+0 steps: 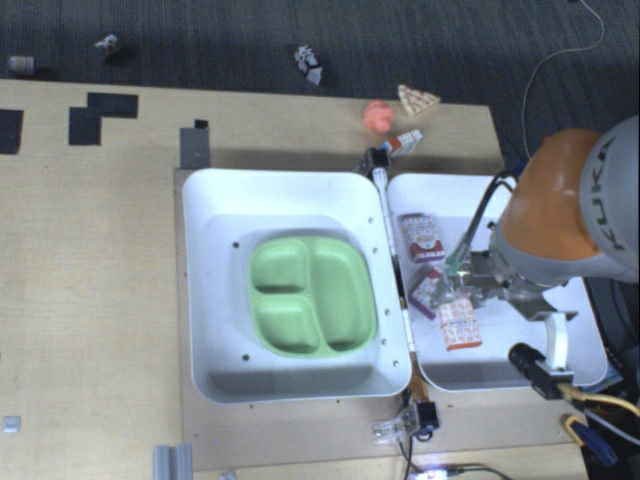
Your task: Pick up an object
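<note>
The left bin (pixel 205 268) holds a green divided tray (pixel 312 294) at its centre. The right bin (pixel 590 363), touching the left bin's right wall, holds three small packets: a red-and-white packet (pixel 421 236) toward the back, a purple packet (pixel 428 290) and an orange-printed packet (pixel 459 325) in front of it. The gripper (pixel 462 276) hangs just beside the purple packet; the state of its fingers cannot be told. Behind both bins, a pink ball (pixel 378 116) lies on the surface (pixel 90 298).
</note>
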Tool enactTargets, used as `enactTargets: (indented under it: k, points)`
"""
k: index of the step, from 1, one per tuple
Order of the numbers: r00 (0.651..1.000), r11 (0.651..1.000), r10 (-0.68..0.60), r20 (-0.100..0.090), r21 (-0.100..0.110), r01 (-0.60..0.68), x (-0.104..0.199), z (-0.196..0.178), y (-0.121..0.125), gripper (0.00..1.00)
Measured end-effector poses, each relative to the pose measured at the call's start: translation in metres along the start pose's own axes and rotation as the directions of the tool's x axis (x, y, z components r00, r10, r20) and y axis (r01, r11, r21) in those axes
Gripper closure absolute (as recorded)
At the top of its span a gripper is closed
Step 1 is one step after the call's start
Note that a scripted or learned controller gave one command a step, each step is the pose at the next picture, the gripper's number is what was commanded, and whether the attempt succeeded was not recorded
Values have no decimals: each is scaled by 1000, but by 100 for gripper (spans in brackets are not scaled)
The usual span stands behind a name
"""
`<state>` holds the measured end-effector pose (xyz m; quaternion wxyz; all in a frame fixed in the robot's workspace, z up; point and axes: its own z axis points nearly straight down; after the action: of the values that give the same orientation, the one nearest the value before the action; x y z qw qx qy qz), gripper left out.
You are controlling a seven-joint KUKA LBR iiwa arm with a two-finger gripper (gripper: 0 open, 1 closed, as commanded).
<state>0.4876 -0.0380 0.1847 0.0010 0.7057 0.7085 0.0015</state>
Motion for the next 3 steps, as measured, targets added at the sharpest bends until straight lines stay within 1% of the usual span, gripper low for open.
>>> enactTargets:
  k: [1, 3]
  points:
    - [1000, 1000, 0, 0, 0, 0, 67, -19, 0, 100]
    - [1000, 1000, -12, -2, -8, 12, 69, -40, 4, 100]
